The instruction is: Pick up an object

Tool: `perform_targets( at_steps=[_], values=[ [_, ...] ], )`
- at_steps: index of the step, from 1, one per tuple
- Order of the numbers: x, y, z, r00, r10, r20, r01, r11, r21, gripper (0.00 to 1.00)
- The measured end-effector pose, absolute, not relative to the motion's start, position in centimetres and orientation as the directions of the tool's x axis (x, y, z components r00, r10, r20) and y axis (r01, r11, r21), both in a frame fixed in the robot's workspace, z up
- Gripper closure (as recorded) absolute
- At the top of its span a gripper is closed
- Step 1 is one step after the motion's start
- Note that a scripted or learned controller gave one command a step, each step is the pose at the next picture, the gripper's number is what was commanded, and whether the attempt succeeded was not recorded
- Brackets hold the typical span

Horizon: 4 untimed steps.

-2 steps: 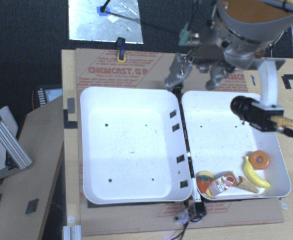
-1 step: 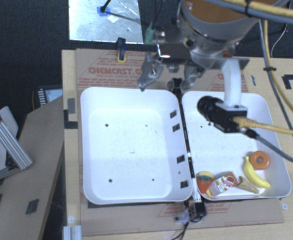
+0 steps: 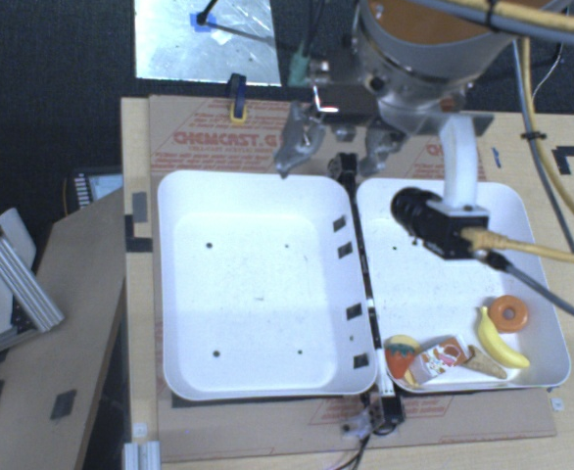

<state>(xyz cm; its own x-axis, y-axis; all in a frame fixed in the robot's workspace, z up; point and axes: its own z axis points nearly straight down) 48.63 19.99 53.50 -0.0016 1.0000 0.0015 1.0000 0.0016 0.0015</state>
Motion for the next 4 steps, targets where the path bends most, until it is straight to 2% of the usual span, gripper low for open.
perform_targets(
  at_steps=[1, 2, 3, 4],
  values=[
    [49.8, 22.0, 53.5, -0.006, 1.000, 0.001, 1.000, 0.006, 0.003, 0.00],
    [50.0, 23.5, 53.5, -0.007, 1.000, 0.001, 1.000, 0.007, 0.002, 0.00],
    [50.0, 23.4, 54.6, -0.008, 1.000, 0.002, 1.000, 0.008, 0.004, 1.00],
    [48.6, 23.4, 46.6, -0.006, 1.000, -0.003, 1.000, 0.006, -0.006, 1.00]
  ],
)
